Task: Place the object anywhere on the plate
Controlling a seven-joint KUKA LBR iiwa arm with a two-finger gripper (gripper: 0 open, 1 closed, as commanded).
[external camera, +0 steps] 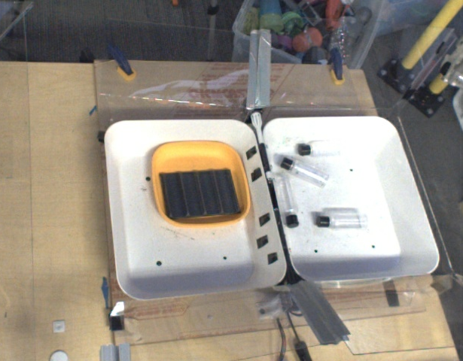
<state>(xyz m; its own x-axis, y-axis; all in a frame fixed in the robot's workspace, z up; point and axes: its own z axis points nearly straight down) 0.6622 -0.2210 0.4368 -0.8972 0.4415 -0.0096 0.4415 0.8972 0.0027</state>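
An orange plate with rounded corners lies in the left white bin, toward its back. On the plate rests a black ridged rectangular object, lying flat and covering most of the plate's floor. In the right white bin lie several small clear vials with black caps: one near the back, one tilted below it, one along the left wall, and one nearer the front.
A ridge with black tabs separates the two bins. A metal bar stands behind the seam. A clear box of colourful toys sits beyond the bench, and a yellow pole on a stand is at the back right.
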